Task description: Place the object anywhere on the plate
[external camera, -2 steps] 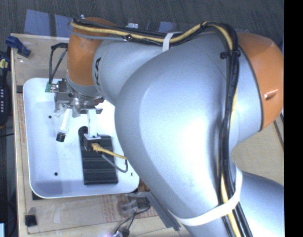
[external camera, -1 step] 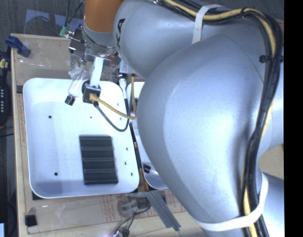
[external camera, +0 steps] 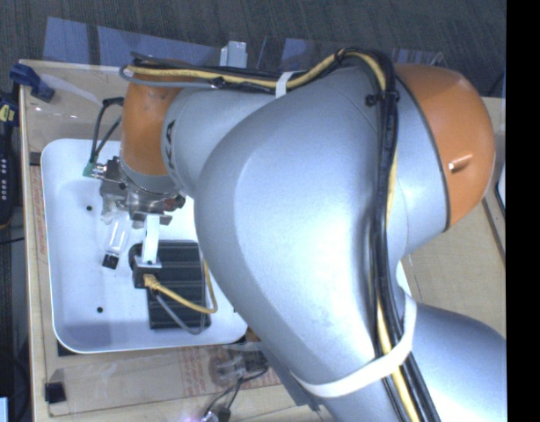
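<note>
Where the big grey metal arm (external camera: 323, 227) sweeps in from the right, it blocks most of the scene; its orange band (external camera: 142, 139) sits above the wrist, top left of centre. Two-finger gripper (external camera: 114, 246) pointed down over the shallow white plastic bin (external camera: 52, 236) on the left, low over the floor and nearer the bin's left wall than its middle. Gripper state: cannot tell, as the tip is pale against a pale floor and partly lost under the wrist hardware. Small black piece (external camera: 110, 259) right at the gripper's tip, on or just above the bin floor; possibly the object for the task, though it could belong to the gripper, and the view is too coarse to settle which. Whether anything is gripped cannot be told either. Two tiny dark specks on the white floor, one (external camera: 88, 207) left of the wrist, the other (external camera: 100, 309) near the bin's front wall, well apart from each other. Bin rests on a pale wooden bench (external camera: 37, 112). Small blue clip (external camera: 28, 79) at the bench's far left corner.
</note>
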Tool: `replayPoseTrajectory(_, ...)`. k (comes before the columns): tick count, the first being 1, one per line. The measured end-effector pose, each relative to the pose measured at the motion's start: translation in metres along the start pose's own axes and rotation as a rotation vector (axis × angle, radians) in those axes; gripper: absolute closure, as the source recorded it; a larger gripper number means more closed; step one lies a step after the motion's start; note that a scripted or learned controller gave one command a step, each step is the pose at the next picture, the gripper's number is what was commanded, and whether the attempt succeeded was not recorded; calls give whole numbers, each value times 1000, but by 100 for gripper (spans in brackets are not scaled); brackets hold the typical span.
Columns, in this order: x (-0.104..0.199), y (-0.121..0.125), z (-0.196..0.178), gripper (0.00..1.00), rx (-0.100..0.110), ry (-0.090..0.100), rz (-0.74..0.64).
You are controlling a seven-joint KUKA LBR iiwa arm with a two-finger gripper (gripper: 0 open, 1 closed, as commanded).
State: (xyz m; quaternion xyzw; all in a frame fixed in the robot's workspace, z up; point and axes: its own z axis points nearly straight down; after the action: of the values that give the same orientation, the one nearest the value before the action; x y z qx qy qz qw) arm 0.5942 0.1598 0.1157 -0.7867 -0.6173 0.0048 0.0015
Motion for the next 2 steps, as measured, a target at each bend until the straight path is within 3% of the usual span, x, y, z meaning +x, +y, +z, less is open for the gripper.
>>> replayPoseTrajectory(1, -20, 54, -107, 100, -5, 7, 308)
replayPoseTrajectory(2, 35, 43, -158, 100, -9, 5, -391)
